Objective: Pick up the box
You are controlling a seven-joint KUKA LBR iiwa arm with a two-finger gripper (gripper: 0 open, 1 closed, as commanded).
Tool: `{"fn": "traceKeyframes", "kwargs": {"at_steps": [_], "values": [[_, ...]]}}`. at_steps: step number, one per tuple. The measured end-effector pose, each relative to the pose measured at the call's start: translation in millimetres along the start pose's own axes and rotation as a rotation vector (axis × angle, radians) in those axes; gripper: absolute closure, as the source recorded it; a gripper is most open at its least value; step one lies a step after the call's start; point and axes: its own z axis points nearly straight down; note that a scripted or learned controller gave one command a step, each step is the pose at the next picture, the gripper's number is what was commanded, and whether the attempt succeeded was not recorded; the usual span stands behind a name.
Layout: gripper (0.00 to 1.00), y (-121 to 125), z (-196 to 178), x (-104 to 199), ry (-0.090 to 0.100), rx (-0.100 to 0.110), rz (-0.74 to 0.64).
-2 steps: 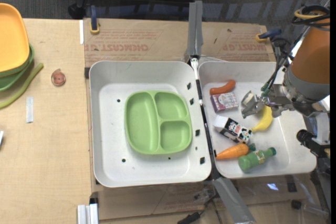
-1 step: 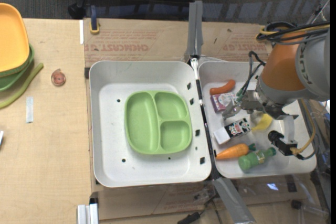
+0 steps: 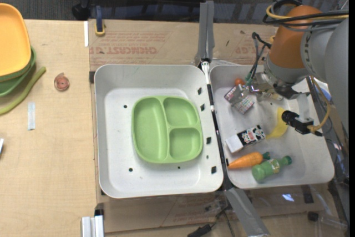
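— Hovering where? Gripper low over the upper left part of the right bin, close to the divider between the two bins; fingers hidden in a grey, speckled blur, so impossible to tell whether apart or together.

— And the box?

— Box lying flat on the floor of the right bin, below the gripper and apart from it: small, rectangular, black and white print, one pale end toward the divider. Not between the fingers.

— Room around it?

— Bare white floor above and to the right of the box; tight on the lower side, with a smooth orange carrot just beside it and a green bottle lying next to the carrot. Yellow banana further right, near a black cable end.

— Anything else nearby?

— Grey arm with orange band crowding the upper right corner of the bin, wires looping about the wrist. Left bin glossy white, rounded corners, bearing a matte green three-compartment plate. Wooden bench on the left with stacked yellow and green dishes at the edge.
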Motion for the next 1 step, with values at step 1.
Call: {"fn": "traceKeyframes", "kwargs": {"at_steps": [1], "values": [[1.0,-0.8,-8.6,-1.2,0.0,0.002,0.003]]}}
